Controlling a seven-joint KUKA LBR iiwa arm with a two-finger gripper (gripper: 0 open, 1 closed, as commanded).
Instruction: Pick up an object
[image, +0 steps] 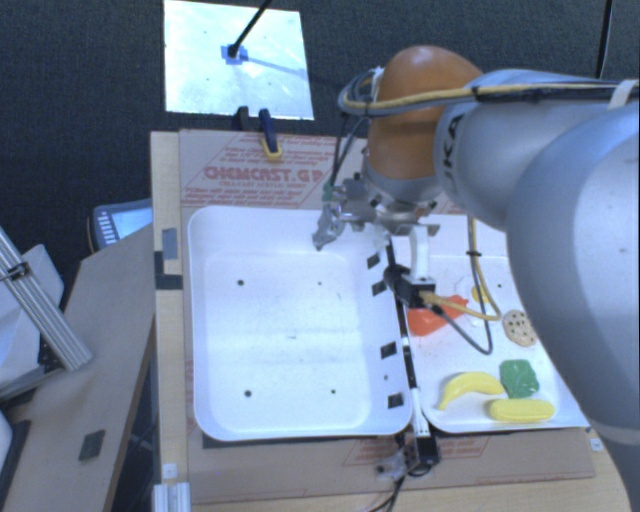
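Overhead, 2 white bins (290, 330) sit on a cardboard-topped bench (250, 170) against dark walls; fingers (330, 235) state unclear.

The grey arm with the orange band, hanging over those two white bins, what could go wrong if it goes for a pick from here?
1. The gripper sits over the left white bin, while the yellow banana, green block and orange-red piece lie in the right white bin; closing here would likely grab nothing.
2. The yellow cable loops over the right bin and might snag.
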